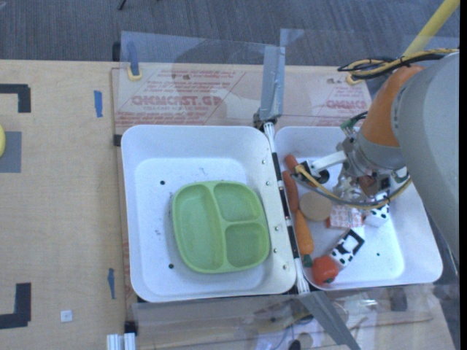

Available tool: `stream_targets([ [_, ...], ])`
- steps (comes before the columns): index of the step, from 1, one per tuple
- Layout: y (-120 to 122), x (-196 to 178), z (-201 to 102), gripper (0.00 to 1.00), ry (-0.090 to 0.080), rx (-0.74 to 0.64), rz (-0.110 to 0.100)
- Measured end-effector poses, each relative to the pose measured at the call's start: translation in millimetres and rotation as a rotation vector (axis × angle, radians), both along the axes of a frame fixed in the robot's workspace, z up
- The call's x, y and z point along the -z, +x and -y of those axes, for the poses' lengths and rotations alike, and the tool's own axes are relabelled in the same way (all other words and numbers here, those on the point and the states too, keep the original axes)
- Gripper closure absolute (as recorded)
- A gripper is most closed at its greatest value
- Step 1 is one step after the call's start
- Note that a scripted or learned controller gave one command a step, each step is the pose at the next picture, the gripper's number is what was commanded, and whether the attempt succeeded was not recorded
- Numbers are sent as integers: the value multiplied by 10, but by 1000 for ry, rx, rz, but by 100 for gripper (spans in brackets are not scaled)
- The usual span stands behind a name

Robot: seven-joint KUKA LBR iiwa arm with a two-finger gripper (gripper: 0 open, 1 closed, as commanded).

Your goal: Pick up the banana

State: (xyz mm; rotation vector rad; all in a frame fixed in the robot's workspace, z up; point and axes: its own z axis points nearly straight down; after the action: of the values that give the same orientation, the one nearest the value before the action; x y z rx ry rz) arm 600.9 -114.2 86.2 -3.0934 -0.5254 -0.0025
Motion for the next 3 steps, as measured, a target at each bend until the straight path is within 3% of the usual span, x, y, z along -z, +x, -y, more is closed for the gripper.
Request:
stream_targets([
  [1,590,13,57,100,-4,77,-2],
  [2,230,14,649,100,-1,131,-5],
  [3,557,2,868,100,37,114,-39],
])
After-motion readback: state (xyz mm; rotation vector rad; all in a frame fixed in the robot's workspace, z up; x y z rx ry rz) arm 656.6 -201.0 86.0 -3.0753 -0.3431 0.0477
